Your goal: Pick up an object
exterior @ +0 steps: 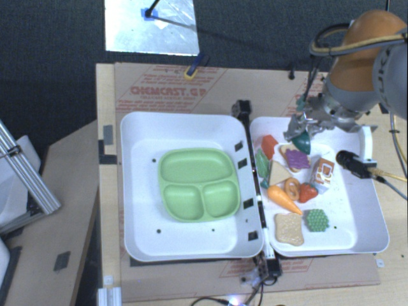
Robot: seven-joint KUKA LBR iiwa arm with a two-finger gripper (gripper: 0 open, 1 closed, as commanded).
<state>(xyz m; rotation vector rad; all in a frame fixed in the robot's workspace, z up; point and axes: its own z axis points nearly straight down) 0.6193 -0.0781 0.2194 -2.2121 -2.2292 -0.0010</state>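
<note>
Camera view, overhead at a slant. Two white bins sit side by side on a sheet of printed cardboard (167, 90).

Left bin (139, 146): holds one pale green divided plate (191, 153) with three compartments, lying flat near the bin's middle.

Right bin (358, 223): a clutter of toy foods, mostly in the half nearer the left bin.
- Red piece (269, 146) towards the back, with a green leafy piece (262, 165) just in front of it along the dividing wall.
- Purple piece (296, 159) near the middle; a small printed carton (322, 171) is just to its right.
- Pretzel (292, 187) is touching an orange carrot (283, 199), which lies at a slant. A red, strawberry-like piece (308, 193) is just beside them.
- Front row: tan bread slice (289, 229) and a knobbly green piece (316, 220), close together.

Arm (366, 50) enters from the right, its orange band high over the right bin's back corner. The gripper (298, 131) is down at the back of the right bin. The teal piece (301, 145) sits right under its tip, just behind the purple piece. The two look to be touching, but the angle hides the contact. I cannot tell whether the gripper is spread or closed, nor whether the teal piece is in its grasp or resting on the bin floor.

A crinkled silvery sheet (153, 18) lies beyond the bench at the top.
</note>
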